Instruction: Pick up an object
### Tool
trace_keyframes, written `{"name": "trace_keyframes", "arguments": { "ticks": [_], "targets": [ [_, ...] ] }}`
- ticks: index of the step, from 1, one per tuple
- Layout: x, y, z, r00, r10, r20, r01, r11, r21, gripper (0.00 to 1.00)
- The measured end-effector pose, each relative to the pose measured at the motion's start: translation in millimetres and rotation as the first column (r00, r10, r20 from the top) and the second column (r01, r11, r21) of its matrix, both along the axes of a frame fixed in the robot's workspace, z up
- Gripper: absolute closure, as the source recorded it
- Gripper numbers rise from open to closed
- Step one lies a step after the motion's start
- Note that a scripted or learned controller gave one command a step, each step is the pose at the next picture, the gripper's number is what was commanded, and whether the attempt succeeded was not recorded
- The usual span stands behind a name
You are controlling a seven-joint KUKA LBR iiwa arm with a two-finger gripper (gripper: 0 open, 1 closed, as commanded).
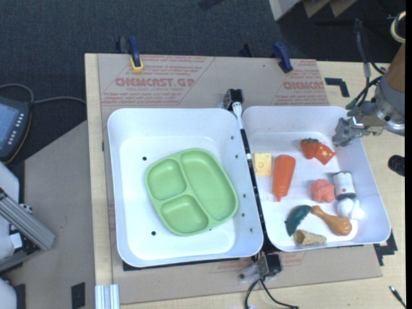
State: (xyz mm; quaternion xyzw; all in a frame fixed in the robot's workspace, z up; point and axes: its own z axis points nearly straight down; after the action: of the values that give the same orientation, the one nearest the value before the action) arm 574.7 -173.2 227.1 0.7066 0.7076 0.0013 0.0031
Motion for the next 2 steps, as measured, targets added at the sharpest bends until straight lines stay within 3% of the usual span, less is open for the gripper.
{"name": "trace_keyframes", "arguments": {
  "ticks": [2],
  "targets": [
    [-50.1, 114.9, -4.8, 1.0, 0.004, -0.01, -0.004, 1.0, 0.006, 1.0]
  ]
}}
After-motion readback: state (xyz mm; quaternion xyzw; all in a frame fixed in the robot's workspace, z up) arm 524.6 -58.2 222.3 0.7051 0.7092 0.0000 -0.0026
